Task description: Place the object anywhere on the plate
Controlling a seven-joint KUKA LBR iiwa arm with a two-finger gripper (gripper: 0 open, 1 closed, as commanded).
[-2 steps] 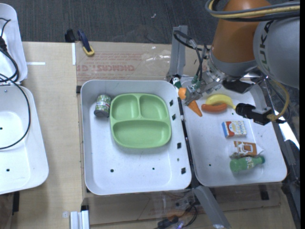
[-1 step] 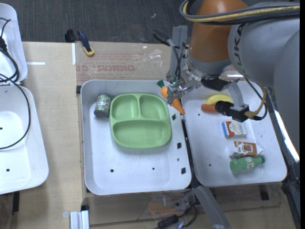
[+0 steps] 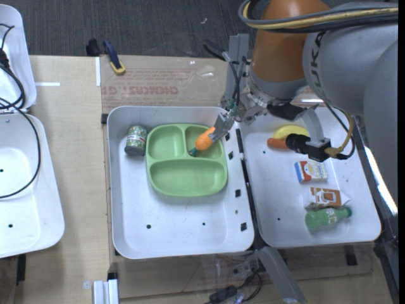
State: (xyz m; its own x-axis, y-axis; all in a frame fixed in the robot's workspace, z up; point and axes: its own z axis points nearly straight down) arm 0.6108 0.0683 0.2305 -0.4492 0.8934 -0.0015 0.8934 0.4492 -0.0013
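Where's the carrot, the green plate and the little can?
carrot (image 3: 204, 140): camera view, orange body.
green plate (image 3: 183, 176): camera view, bare bottom compartment.
little can (image 3: 135, 139): camera view, its side label.

Orange carrot (image 3: 203, 141) tilted over green divided plate (image 3: 186, 177), upper-right compartment, left bin

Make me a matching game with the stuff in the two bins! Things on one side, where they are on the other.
Things:
1. carrot
2. can
3. green bottle
4. banana

Places:
A. left bin, beside the plate's left edge
B. right bin, near its front edge
C. on the plate, top right compartment, at the gripper
D. right bin, at the back, under the arm

Pairs: 1-C, 2-A, 3-B, 4-D
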